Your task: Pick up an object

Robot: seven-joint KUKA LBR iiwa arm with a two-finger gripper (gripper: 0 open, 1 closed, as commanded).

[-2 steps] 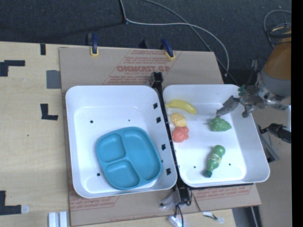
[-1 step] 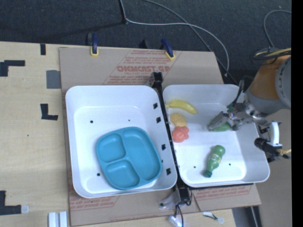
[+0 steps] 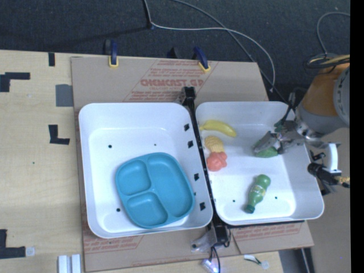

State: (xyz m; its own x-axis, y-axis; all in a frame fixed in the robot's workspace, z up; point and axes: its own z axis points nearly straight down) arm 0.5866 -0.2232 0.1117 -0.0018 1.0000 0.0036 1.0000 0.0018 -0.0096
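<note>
My gripper (image 3: 260,147) reaches into the right bin (image 3: 284,212) from the right and hangs low over its right-middle part. A small green object (image 3: 273,152) lies right under and against it, partly hidden. A yellow banana (image 3: 219,128) lies at the bin's upper left. Below it are a yellow-orange piece (image 3: 214,143) and a red-orange piece (image 3: 216,161), close together by the left wall. A green bottle (image 3: 257,193) lies tilted near the front of the bin.
The left bin (image 3: 102,124) holds a blue divided plate (image 3: 153,190) at its front. Black clips join the two bins along the middle wall (image 3: 196,147). Cables (image 3: 170,24) run over the dark surface behind the bench.
</note>
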